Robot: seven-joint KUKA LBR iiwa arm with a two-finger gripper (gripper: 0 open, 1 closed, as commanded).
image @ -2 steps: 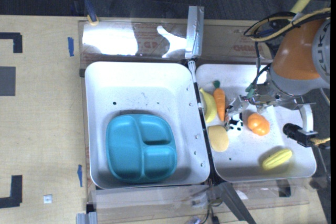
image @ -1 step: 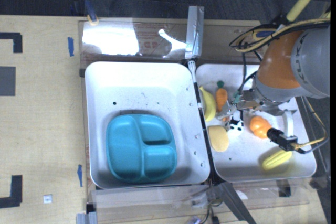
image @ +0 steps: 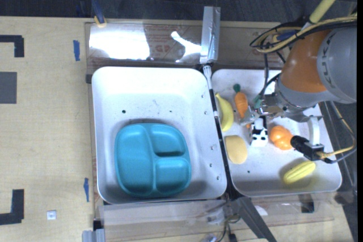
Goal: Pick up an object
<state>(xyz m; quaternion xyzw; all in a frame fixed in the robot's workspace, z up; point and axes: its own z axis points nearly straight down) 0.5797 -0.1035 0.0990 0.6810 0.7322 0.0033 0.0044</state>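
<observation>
Where the left bin [image: 108,93] fills mid-frame, you find a blue divided tray [image: 152,158] at its lower part. Right bin [image: 334,178]: banana [image: 226,113], carrot [image: 241,103], pale potato [image: 236,149], black-and-white piece [image: 259,136], orange [image: 280,137], yellow fruit [image: 299,172]. Gripper [image: 262,113] hovers mid-bin beside the carrot; you cannot tell its state.
</observation>
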